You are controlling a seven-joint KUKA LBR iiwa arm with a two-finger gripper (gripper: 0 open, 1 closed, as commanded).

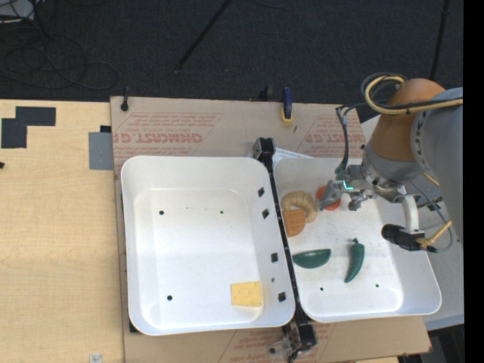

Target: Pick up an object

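Nothing's picked up yet imo: the gripper (337, 191) sits low in the right bin (393, 297) by a red thing (327, 195), can't tell if its fingers are open or closed.

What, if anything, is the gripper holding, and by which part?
It cannot be told. The gripper sits low in the right bin against a small red object, but any grasp is too small and blurred to confirm.
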